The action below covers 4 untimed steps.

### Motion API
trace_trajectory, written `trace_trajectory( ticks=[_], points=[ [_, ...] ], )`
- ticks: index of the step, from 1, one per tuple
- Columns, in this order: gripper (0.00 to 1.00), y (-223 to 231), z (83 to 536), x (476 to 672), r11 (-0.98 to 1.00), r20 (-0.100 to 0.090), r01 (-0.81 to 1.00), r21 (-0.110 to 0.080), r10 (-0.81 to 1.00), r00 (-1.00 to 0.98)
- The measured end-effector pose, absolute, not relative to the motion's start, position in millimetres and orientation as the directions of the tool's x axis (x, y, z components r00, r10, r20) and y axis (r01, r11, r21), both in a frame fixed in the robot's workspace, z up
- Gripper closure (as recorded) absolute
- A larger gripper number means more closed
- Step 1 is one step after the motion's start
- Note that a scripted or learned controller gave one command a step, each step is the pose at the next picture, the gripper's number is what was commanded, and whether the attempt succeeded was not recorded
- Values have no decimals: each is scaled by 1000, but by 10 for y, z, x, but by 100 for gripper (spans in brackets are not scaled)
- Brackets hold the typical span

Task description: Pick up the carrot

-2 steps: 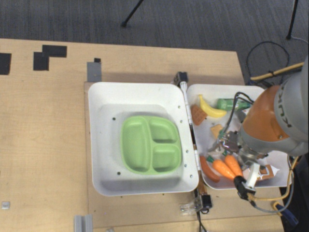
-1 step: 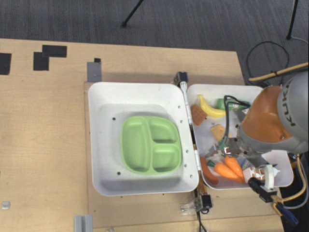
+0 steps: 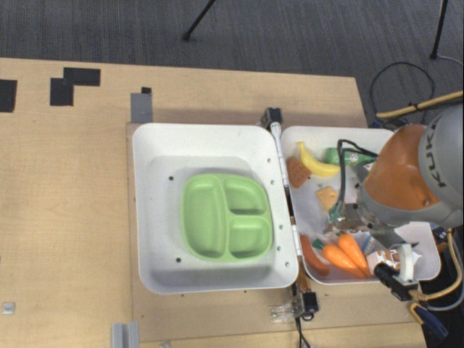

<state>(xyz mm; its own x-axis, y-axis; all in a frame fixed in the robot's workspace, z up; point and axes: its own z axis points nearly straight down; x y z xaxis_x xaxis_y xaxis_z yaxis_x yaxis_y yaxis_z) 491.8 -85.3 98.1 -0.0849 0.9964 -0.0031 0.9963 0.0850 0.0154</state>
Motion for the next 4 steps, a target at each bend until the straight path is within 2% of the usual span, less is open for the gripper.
trace_trajectory(
  ticks=[1, 2, 3, 4],
  points=[
    [100, -878, 873, 4889, 198, -3, 980, 7, 980, -198],
    [100, 47, 2324, 4881, 167, 0, 986, 5, 986, -167],
    [0, 39, 2319, 4877, 166, 0, 986, 4, 986, -166],
    [0, -503, 1845, 5175, 519, -2, 855, 2, 855, -519]
  ],
)
